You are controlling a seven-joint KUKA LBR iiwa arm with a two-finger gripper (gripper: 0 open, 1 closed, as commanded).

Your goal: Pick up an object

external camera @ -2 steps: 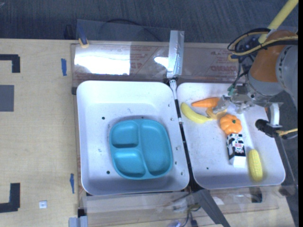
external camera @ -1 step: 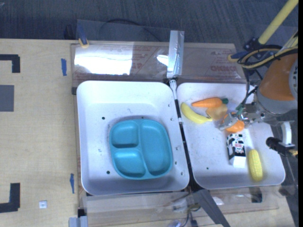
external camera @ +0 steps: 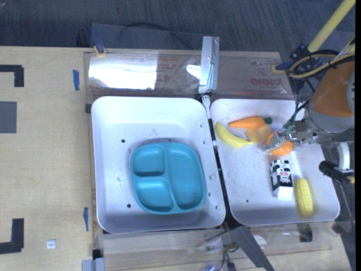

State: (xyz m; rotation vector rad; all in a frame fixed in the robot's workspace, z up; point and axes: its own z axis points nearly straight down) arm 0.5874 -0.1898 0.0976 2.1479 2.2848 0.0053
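A robotics lab or test cell, not a home. Shown by 2 shallow white bins (external camera: 107, 151) set side by side on a plywood bench (external camera: 45, 151) marked with black squares and blue tape. Also by clear plastic sheeting (external camera: 146, 72) taped behind the bins, loose yellow and black cables (external camera: 307, 64) at the right, grey carpet (external camera: 169, 4) beyond, and toy plastic food (external camera: 251, 123) as props.
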